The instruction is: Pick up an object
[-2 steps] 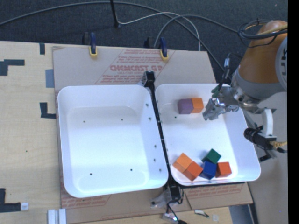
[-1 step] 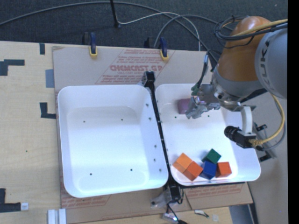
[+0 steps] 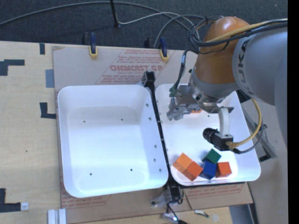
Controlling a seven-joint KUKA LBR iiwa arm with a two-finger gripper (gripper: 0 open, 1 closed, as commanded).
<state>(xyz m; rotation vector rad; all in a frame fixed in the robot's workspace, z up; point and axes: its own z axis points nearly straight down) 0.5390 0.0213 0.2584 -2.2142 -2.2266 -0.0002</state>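
I am hanging my gripper over the upper left part of the right bin, near the divider between the 2 bins. Whether it is parted or closed, I cannot tell from this slant; nothing is showing in its grasp. The things I could be taking are sitting well apart from it, clustered at the lower edge of that bin toward the lower right of the frame: a large orange block, a blue cube, a green cube and a small orange cube. The left bin is lying beside it. I am judging the pick as not yet made: reaching, closing and lifting are all remaining.
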